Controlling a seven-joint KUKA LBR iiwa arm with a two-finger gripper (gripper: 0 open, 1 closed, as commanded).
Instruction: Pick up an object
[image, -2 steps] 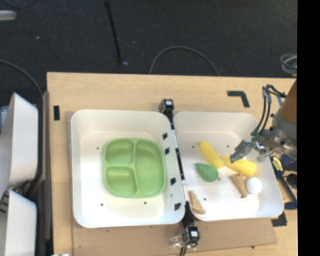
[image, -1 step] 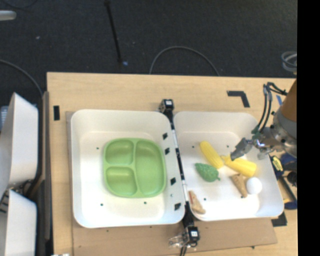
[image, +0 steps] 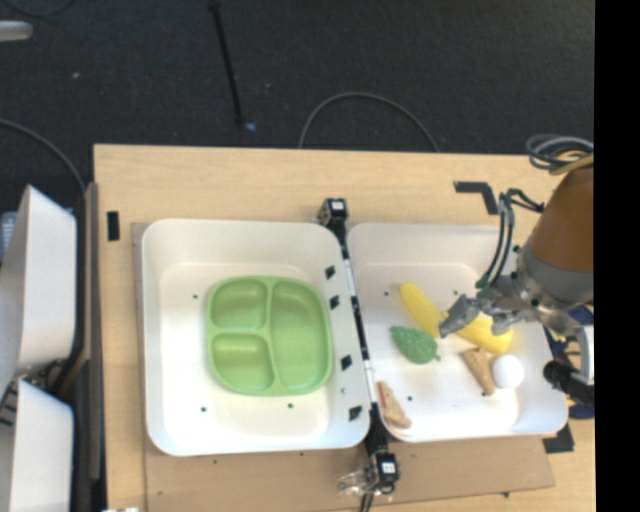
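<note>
Wooden bench (image: 250, 180), right bin (image: 420, 250), pincer (image: 478, 318) over yellow toy (image: 492, 334), grip state unclear

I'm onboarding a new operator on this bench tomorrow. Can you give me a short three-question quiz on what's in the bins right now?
1. True or false: the green divided plate lies in the right bin.
2. Which item lies nearest the tool? A) the white egg B) the yellow corn cob C) the green divided plate
3. Fill in: just left of the tool's tip, below the corn cob, lies a ____ leafy item.

Key: 1 false, it lies in the left bin; 2 B; 3 green.
</note>
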